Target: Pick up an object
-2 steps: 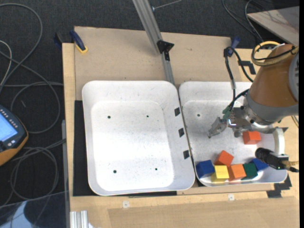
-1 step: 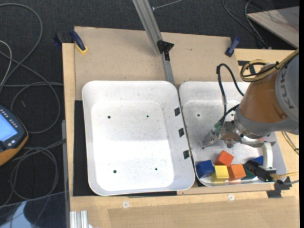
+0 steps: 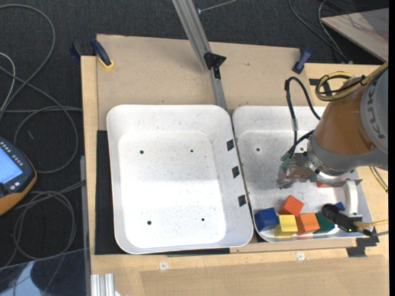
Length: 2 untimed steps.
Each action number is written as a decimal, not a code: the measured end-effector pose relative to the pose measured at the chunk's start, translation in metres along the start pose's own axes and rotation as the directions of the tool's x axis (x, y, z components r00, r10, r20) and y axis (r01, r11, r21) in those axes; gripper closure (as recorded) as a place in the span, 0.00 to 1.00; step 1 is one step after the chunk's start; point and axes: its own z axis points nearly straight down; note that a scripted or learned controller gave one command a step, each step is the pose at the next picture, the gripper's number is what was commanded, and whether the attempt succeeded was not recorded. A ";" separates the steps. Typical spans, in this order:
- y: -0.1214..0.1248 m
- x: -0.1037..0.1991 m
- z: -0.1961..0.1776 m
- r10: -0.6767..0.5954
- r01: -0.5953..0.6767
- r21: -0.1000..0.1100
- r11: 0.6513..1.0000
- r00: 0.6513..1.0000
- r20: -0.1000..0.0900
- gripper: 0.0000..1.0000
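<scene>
While low in the right bin (image 3: pixel 259 119), gripper (image 3: pixel 289 176) above blocks (image 3: pixel 290 219).

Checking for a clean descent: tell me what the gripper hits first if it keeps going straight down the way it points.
Probably bare floor of the right bin. The gripper points down just above the orange block, which lies slightly nearer the camera; depth is unclear, so it might clip that block.

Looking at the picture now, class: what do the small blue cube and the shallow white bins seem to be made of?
Small blue cube: probably painted wood or plastic; flat matte colour, crisp edges.
Shallow white bins: likely moulded plastic; rounded corners, smooth, speckled, scuffed surface.
</scene>
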 end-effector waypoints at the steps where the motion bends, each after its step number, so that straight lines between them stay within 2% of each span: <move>1: 0.005 -0.003 -0.063 -0.002 0.002 -0.007 1.000 1.000 0.003 1.00; 2: 0.007 0.006 -0.123 -0.003 0.003 -0.008 1.000 1.000 0.002 1.00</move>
